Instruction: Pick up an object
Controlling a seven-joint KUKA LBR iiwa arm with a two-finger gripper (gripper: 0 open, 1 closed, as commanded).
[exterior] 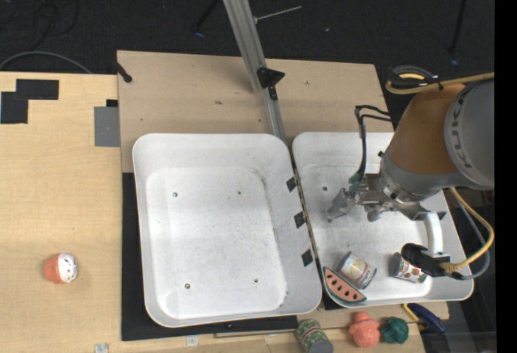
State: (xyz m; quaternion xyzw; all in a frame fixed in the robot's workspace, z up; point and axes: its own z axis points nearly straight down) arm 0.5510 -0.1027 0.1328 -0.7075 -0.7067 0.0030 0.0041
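Arm reached in from the right; claw (346, 204) hung over the right bin (323, 153), nothing seen between its prongs, open or closed state couldn't be told. Near that bin's front edge lay a small can (355, 269), a watermelon-slice toy (342, 286) just beside it, and a cup-like item (409, 268). Left bin (212, 230) sat alongside. Orange-white ball (60, 268) rested on the worktop (56, 182), far left.

Arm (436, 141) low; tool (343, 204) leftward

Even overhead light, soft shadows, dark surround, slight blur.
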